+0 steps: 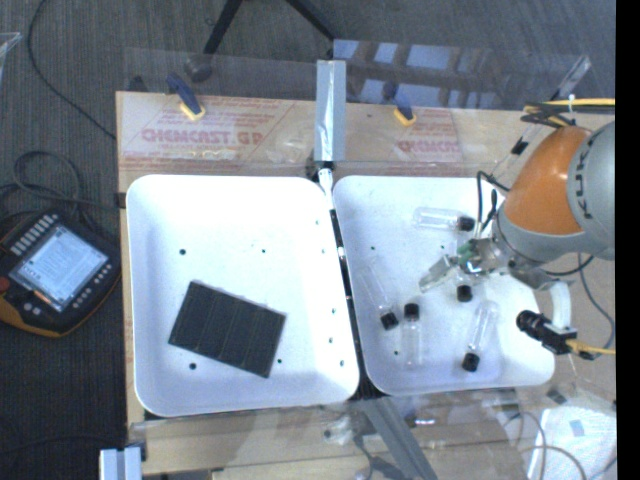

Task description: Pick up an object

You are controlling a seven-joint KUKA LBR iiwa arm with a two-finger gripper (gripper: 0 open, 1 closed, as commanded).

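Observation:
Several clear vials with black caps lie in the right bin [520,373]. One vial [438,217] lies near the back, another vial [479,334] near the front right, and a third vial [411,336] at the front middle. My gripper [447,271] hangs low over the middle of this bin, below the orange wrist band [548,183]. It sits between the back vial and the front ones, close to a small black cap [463,292]. Nothing can be seen held in it.
A flat black ribbed pad [227,328] lies in the left bin [160,208]. A loose black cap [388,320] sits near the right bin's left wall. Cables run along the bench's right side, and a handheld controller [55,268] lies off the bench at left.

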